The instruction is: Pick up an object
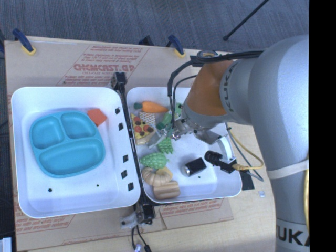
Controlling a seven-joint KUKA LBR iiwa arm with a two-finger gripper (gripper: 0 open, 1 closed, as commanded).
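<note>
My gripper (175, 133) reaches down into the right bin (231, 185), near its middle and among the toy food. A green leafy piece (166, 146) lies right under the gripper tip, and another green piece (167, 119) sits just behind it. I cannot tell whether either one is between the fingers. Further left are a pizza slice (142, 128) and an orange carrot (153, 107) at the bin's back. The arm's orange band hides the bin's back right part.
A green bumpy vegetable (153, 160), a tan bread roll (157, 176) and a brown loaf (166, 191) lie at the right bin's front left. A small black block (195, 167) rests beside them. The left bin (21, 193) holds a blue divided plate (66, 143) and an orange block (96, 116).
</note>
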